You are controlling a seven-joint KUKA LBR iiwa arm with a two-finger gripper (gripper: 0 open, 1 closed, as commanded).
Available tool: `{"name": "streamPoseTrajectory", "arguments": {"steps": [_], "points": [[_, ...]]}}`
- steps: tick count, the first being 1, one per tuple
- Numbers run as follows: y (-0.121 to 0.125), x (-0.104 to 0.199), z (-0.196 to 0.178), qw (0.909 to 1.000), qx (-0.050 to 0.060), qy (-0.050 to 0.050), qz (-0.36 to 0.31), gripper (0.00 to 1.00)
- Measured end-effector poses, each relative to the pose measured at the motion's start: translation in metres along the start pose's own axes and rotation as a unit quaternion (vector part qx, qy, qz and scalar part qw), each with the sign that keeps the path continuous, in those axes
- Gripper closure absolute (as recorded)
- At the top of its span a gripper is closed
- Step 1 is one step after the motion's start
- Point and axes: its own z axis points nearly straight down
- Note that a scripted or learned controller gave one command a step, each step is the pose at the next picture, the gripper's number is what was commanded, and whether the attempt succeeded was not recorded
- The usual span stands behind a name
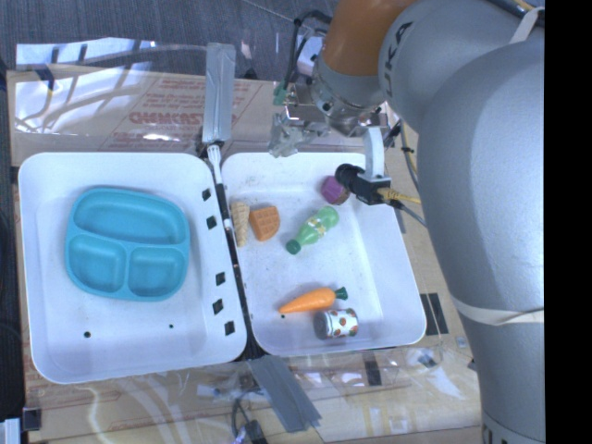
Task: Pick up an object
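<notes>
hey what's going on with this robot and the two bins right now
The arm reaches in with its tool over the far edge of the right bin, holding nothing visible. That bin holds a carrot, can, green bottle, waffle, cone and purple piece. A blue tray sits in the left bin.

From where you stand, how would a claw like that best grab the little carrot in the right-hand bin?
I'd take the carrot across its thick orange middle, coming straight down from above. It lies flat on the bin floor, almost crosswise in the view, so its long sides are free for two fingers. The can sits close beside its green end, so gripping nearer the pointed tip looks safer.
</notes>
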Motion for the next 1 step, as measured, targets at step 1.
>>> {"name": "streamPoseTrajectory", "arguments": {"steps": [1], "points": [[-0.0026,-0.0012,0.0071,1.0000,0.007,0.000,0.001,0.00]]}}
